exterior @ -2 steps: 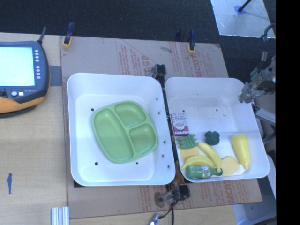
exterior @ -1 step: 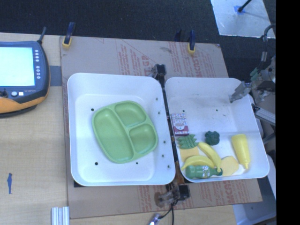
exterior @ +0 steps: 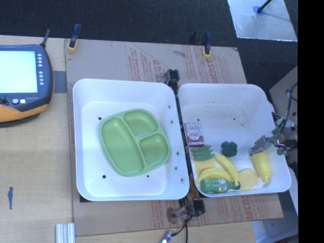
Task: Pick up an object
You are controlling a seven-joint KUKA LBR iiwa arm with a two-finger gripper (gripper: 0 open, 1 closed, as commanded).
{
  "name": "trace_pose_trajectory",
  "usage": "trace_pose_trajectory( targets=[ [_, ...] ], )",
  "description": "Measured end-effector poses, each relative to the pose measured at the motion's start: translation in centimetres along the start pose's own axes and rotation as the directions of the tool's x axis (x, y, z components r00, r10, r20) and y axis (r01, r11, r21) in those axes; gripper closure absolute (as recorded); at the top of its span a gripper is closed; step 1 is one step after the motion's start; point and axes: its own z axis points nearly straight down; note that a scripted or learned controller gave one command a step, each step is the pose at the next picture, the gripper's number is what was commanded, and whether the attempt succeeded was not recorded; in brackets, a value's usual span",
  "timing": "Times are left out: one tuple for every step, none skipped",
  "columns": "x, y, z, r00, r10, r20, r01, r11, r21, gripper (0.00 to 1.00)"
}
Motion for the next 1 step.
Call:
trace_pose_trajectory(
  targets=[
    [1.20,7.39,8.90,1.000,-0.002,0.001,0.002,1.000,0.000,0.00]
  ],
)
